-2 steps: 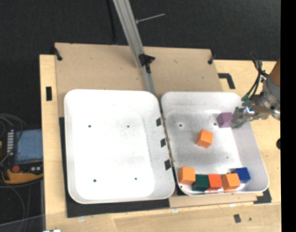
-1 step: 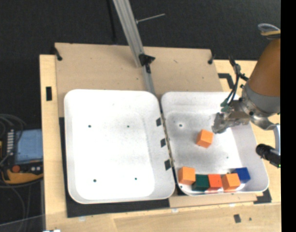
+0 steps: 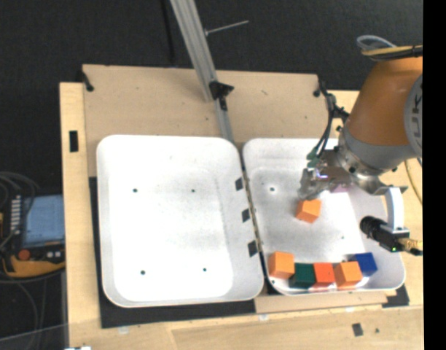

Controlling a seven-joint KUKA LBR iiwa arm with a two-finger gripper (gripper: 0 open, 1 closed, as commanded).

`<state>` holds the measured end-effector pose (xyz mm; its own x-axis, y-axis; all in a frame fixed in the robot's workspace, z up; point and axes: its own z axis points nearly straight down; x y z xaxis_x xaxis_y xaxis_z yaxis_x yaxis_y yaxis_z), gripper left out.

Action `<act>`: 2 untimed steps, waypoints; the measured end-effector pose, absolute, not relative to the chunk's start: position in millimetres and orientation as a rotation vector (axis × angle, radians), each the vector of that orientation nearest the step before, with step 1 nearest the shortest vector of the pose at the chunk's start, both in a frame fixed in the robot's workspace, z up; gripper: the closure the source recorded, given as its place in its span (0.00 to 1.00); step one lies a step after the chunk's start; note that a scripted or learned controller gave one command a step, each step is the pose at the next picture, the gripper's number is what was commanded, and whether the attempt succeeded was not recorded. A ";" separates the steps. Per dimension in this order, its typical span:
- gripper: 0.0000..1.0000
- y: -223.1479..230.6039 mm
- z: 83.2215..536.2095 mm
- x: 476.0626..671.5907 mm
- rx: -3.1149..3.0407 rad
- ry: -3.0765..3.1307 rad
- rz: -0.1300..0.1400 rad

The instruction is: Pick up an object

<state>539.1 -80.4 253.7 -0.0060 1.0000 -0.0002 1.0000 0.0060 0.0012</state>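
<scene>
Wooden tabletop point(image 3: 172, 93), left bin point(image 3: 168, 217) bare white. Right bin point(image 3: 281, 159): orange block point(image 3: 308, 211) mid-floor, tilted, just under gripper point(image 3: 315, 181); contact unclear, gripper state impossible to tell. Block looks light, rigid, smooth; best taken across flat opposite faces. More blocks point(image 3: 325, 272) along near wall.

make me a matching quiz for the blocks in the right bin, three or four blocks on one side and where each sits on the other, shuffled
Column 1:
1. blue block
2. green block
3. lone orange block
4. left bin

Column 2:
a. mid-bin, just below the gripper
b. right end of the row along the near wall
c. across the divider from all the blocks
d. in the row, second from the left

Pairs: 1-b, 2-d, 3-a, 4-c
</scene>
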 end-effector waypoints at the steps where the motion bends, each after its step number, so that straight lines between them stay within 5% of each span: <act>1: 1.00 -32.3 259.4 533.5 2.214 2.232 0.003; 2: 1.00 22.8 255.7 539.0 2.212 2.230 0.003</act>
<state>539.0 22.8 255.7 -0.0079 1.0000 0.0008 1.0000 0.0079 0.0016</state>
